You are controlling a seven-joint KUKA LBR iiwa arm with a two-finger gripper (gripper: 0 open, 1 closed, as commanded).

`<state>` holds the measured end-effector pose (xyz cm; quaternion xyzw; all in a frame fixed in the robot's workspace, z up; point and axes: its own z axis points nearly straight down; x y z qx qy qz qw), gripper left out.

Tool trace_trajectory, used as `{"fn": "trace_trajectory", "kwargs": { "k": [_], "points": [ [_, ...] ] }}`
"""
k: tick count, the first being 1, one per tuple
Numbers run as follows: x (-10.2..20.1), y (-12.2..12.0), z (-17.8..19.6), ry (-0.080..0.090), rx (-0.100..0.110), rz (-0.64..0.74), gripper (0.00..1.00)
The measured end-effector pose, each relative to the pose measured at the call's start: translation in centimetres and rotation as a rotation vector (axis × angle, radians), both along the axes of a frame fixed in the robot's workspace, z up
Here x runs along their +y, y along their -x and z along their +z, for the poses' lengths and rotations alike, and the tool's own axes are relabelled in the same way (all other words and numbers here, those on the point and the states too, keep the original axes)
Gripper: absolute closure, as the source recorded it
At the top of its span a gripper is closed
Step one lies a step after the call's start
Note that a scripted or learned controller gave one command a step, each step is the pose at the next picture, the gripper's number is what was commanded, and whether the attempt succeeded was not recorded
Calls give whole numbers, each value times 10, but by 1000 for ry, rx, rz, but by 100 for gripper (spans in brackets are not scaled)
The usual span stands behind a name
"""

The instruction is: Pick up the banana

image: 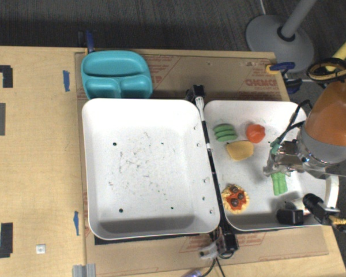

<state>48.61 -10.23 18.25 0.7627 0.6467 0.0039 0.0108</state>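
Banana (240, 150): pale yellow, stubby piece lying flat in the right bin (251, 109), upper-middle area, untouched, nothing gripping it. Just above-left of it a green ridged item (224, 133); up-right of it a red-orange tomato-like item (255, 133), close but apart. Below it, near the bin's front-left corner, a small round pizza-like toy (235, 197) with dark spots. Right of the banana, a green stick-shaped item (279, 183) lies directly under the jaws (281, 165), partly covered by them. Arm (331, 126) comes in from the right, orange band on top, wrist pointed down into the bin's right half, cables running along it; jaws sit low over the green stick, well right of the banana. Can't tell whether the jaws are released or clenched. Left bin (144, 166) scuffed with faint marks. Teal divided tray (116, 74) on the bench (29, 172) behind the left bin.
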Motion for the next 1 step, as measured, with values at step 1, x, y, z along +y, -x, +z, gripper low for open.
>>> {"fn": "trace_trajectory", "kwargs": {
  "k": [1],
  "points": [
    [0,-1,10,1,-2,2,100]
  ]
}}
